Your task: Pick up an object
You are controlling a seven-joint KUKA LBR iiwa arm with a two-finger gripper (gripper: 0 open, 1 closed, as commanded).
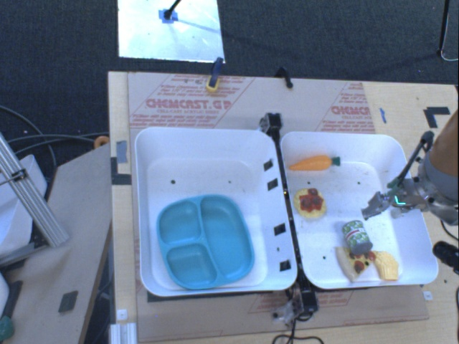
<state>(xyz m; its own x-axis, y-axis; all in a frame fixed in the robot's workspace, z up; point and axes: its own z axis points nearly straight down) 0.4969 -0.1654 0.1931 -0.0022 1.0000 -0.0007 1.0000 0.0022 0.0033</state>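
Brown board point(188, 103) under both bins, red "CHEMCAST GP" lettering; pincer point(376, 208) above the can point(356, 236), grip unclear

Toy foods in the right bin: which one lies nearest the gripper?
The green can, just below-left of the gripper. The carrot, the round pizza and the pizza slice lie farther off.

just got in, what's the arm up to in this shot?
It's on a pick attempt. The gripper hangs over the right bin, holding nothing. Below it lie a can, a pizza slice and a yellow piece; a round tart and a carrot sit further left. The left bin holds a blue tray.
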